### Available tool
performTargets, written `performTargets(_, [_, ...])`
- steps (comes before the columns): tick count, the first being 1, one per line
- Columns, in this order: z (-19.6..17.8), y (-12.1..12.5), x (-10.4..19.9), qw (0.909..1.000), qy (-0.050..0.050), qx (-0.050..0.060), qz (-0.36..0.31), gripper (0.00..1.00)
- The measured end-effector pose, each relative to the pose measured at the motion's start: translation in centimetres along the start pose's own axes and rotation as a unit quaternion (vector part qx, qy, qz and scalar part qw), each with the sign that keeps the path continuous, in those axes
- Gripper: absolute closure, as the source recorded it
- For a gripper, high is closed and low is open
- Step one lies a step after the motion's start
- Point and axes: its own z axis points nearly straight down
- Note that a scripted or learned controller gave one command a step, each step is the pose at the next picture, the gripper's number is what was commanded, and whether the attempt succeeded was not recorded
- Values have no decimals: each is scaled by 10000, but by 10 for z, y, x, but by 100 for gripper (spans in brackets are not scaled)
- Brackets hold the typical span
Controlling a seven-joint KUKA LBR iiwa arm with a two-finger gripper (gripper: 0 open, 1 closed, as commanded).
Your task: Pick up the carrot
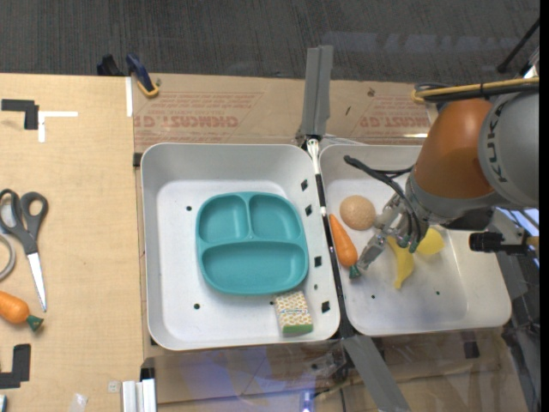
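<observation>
Approach step: end effector closing in on the carrot, no grasp yet.

Going left to right: scissors (26, 230) and a second, small carrot (15, 308) lie on the table (77, 161), well apart from the action; the left bin (154, 230) holds a teal divided plate (251, 241) and a sponge (294, 313). In the right bin (480, 307), the carrot (343, 243) lies against the left wall, just beside an egg (358, 212). The end effector (367, 256) sits just right of the carrot's lower end, fingers released and empty, one tip near the green stub. The next move likely calls for straddling the carrot's body and clenching. The arm (467, 157) reaches in from the right, wrist tilted down-left over a yellow banana (405, 263).
</observation>
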Motion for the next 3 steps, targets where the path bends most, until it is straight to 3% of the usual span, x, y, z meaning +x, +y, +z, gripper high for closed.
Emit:
performTargets(1, [-10,1,-1,10000,-17,-2,-14,100])
performTargets(2, [-235,-20,58,9985,4,4,-543,100])
performTargets(3, [-235,-20,58,9985,6,5,-548,0])
